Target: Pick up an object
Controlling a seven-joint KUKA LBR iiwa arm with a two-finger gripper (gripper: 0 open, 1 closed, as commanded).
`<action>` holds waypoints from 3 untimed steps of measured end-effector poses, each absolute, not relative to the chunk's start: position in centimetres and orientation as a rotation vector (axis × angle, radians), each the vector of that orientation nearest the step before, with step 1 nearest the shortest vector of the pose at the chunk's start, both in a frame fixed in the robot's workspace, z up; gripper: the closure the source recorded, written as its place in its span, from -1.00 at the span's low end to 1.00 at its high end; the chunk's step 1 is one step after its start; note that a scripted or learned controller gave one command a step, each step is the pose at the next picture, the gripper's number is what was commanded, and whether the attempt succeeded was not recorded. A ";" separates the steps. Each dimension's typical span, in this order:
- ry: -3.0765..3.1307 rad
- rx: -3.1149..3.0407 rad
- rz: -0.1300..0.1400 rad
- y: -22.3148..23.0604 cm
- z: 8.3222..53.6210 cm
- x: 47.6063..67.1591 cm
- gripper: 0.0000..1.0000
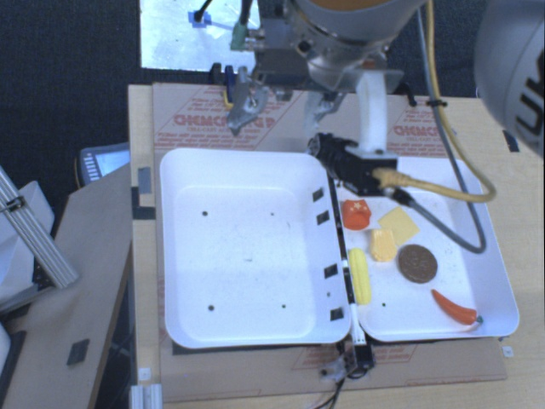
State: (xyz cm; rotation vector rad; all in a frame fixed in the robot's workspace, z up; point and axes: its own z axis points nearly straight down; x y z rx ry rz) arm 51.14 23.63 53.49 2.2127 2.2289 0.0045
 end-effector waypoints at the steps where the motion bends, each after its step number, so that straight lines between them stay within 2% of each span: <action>1: 2.228 2.216 0.002 23.4 53.5 50.4 -1.00; 2: 2.222 2.219 0.004 23.4 53.5 52.1 -1.00; 3: 2.223 2.219 0.008 23.5 54.6 52.1 1.00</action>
